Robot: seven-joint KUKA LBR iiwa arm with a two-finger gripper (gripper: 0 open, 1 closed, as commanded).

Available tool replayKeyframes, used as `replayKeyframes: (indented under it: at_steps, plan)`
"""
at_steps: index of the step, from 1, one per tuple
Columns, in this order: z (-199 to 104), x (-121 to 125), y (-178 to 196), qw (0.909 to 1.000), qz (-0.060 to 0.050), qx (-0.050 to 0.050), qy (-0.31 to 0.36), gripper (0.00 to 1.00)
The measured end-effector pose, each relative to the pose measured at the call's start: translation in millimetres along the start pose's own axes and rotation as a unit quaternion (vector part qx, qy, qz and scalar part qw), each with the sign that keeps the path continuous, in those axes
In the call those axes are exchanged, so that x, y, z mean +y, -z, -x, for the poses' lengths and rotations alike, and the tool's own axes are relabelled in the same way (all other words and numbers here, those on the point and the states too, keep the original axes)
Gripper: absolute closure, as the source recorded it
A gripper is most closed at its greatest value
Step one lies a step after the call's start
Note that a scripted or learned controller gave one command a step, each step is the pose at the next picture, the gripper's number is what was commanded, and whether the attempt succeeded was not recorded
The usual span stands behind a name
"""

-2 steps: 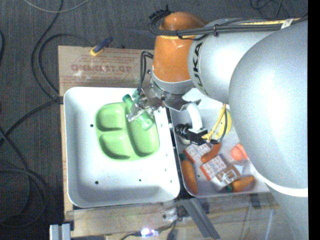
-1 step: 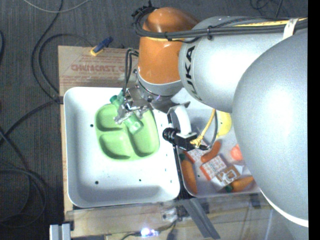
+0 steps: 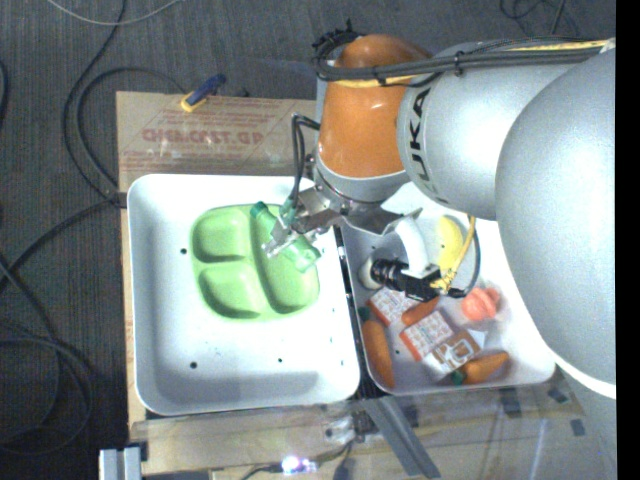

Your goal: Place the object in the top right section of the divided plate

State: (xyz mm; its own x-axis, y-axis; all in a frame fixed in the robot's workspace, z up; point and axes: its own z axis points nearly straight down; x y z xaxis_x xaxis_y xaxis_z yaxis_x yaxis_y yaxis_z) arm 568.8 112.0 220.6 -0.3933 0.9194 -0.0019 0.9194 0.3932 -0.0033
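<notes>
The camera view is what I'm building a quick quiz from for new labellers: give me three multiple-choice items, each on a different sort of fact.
1. Where does the divided plate lie?
A. left bin
B. right bin
C. on the floor

2. What colour is the plate?
A. red
B. green
C. blue

3. Where is the tool?
A. over the plate
B. over the right bin
C. off the bench

Key: 1 A, it sits in the left bin; 2 B, it is light green; 3 A, it is at the plate's right side.
</notes>
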Motion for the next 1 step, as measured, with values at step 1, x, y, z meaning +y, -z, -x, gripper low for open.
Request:
replayKeyframes:
  at_steps: [1]
  plan:
    - [55.9, -35.9, 22.7, 1.0, 0.001, 0.0, -0.001, 1.0]
